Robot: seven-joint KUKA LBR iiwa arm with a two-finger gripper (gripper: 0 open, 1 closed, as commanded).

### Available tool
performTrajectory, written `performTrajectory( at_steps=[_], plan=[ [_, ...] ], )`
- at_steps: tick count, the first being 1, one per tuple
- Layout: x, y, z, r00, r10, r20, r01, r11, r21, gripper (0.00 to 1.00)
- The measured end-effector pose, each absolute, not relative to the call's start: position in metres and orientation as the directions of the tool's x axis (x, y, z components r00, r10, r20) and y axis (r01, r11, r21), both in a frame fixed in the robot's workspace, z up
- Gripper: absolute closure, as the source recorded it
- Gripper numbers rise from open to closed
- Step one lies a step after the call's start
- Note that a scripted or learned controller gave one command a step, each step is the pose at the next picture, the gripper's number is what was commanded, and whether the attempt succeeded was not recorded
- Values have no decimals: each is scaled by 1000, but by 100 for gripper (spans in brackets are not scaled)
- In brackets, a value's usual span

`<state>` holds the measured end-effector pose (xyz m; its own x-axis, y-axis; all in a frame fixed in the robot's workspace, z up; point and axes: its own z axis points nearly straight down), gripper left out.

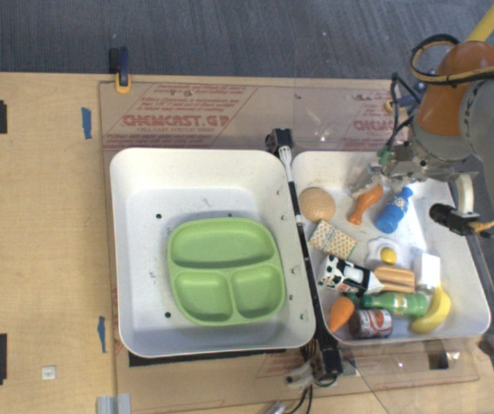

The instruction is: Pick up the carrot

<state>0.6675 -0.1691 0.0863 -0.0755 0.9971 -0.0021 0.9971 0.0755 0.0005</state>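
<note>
Reaching in from the upper right, the grey arm (490,121) holds its gripper (390,165) over the top of the right bin (485,310); whether it is parted or clenched cannot be told. The left bin (143,188) carries a green plate (226,270). Just below-left of the gripper the carrot (365,204) lies slanted, its long axis running upper right to lower left, beside a blue bottle (392,212).

arm (475,102): cut off by the right edge (upper links out of frame);
gripper (384,172): fingers blurred, state unclear;
soda can (372,323): partly under the green bottle (395,302)
</note>
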Motion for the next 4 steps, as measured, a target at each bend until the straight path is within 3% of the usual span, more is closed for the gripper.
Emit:
performTrajectory(
  at_steps=[1, 2, 3, 4],
  plan=[
    [671, -168, 101, -81, 997, -8, 997, 81, 11, 100],
    [649, -143, 89, 248, 969, 0, 969, -248, 6, 100],
    [570, -178, 91, 125, 992, 4, 992, -125, 7, 100],
    [517, -188, 92, -185, 983, -5, 983, 185, 16, 100]
  ],
)
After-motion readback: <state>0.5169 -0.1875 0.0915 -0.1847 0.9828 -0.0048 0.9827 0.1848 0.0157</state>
